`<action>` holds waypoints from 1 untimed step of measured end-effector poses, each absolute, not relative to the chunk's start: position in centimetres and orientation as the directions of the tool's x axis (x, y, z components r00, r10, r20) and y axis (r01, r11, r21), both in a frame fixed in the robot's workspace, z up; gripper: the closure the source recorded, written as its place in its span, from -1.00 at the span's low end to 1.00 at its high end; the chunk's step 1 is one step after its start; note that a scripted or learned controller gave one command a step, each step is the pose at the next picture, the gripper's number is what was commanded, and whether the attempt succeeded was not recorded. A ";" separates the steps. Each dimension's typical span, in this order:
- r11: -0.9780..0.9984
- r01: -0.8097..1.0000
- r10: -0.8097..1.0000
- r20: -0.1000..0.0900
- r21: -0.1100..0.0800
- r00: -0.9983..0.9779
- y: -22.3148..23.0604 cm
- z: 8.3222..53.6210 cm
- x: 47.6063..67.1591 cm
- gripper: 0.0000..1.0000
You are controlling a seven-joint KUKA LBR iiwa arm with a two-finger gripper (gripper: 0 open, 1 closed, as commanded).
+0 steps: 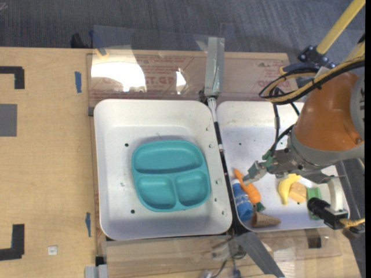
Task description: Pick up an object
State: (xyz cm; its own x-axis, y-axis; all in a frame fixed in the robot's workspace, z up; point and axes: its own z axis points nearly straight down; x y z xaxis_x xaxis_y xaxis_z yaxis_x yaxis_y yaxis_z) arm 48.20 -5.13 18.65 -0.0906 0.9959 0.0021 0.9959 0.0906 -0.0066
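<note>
Orange carrot (pixel 246 185) just below fingers (pixel 255 171)

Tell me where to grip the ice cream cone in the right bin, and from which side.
Grip the ice cream cone across its wider left end, coming straight down. It lies flat near the bin's front wall, tapering rightward. The blue bottle sits close on its left, so placing fingers front and back looks safer.

The grey arm (pixel 330 117) reaches in from the right, its gripper (pixel 257 171) lowered, pointing left
</note>
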 end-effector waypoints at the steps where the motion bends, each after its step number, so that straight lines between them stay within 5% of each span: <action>1: 0.085 0.996 0.996 0.000 0.004 -0.085 -5.3 19.9 48.5 1.00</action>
State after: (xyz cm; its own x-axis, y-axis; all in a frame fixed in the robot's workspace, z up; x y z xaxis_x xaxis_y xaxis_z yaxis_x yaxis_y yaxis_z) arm 48.46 -5.34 19.93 -0.0855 0.9963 0.0000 0.9963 0.0855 0.0036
